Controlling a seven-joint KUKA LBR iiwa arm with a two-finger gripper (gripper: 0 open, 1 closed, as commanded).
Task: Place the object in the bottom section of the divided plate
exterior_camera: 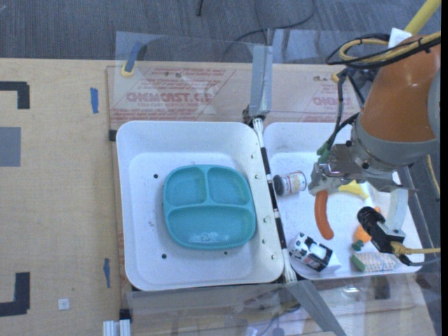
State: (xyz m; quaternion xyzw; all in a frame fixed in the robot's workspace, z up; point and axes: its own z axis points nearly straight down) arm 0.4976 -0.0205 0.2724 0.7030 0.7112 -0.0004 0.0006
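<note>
A teal divided plate [208, 206] lies in the left white bin [133, 152], its wide bottom section toward the near side and two smaller sections behind it. My gripper [327, 178] hangs over the right bin [294, 137]. Directly below it is an orange-red sausage-shaped object [323, 215], whose upper end meets the gripper's underside. Whether the gripper is touching it cannot be made out. A yellow piece [353, 187] pokes out from under the gripper on the right.
The right bin also holds a small jar on its side [291, 183], a black-and-white item [312, 251] at the near left corner, a green-and-white packet [374, 261] and a small orange piece [359, 236]. A raised divider [269, 194] separates the bins.
</note>
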